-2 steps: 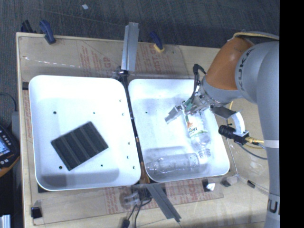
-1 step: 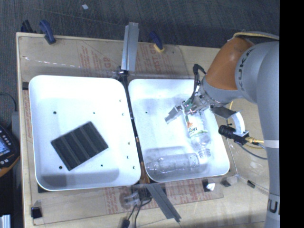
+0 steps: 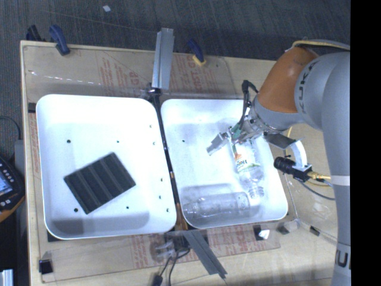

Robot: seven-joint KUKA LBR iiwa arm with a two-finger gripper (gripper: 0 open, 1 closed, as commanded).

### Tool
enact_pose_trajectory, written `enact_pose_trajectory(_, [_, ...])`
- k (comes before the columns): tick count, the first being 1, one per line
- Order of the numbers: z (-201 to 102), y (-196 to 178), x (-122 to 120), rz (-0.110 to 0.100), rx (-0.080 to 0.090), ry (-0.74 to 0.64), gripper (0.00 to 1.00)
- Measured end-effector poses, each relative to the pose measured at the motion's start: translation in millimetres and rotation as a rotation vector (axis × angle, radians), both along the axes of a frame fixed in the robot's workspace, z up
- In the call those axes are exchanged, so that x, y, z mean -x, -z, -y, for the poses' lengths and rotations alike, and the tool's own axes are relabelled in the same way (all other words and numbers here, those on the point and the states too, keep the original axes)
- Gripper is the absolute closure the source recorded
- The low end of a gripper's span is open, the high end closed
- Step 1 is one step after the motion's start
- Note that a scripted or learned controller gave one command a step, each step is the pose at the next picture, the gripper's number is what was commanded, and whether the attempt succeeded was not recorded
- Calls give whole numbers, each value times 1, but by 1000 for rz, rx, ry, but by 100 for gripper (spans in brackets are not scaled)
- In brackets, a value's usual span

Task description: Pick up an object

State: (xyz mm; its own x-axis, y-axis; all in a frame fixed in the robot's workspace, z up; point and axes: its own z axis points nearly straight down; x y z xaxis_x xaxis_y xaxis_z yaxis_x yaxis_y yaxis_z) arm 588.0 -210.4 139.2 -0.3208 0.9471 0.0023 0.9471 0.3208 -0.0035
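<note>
Clear plastic catches our eye first in the camera view: we count two bottles in the right bin. One clear bottle with a white label stands roughly up-and-down in our picture, long axis running from the gripper toward the bin's near wall. The second bottle lies crosswise along that near wall, long axis left to right, its right end just beside the lower end of the first.

Over the first bottle's upper end we have the gripper, reaching leftward off the grey arm with its orange band. We cannot tell whether its fingers are apart or closed, and nothing shows clearly between them.

Left of the right bin sits the left bin, one of two white bins, holding one dark ribbed slab, tilted diagonally.
</note>
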Motion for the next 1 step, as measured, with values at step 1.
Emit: enact_pose_trajectory(1, [0,-49,-49,3,2,89,0])
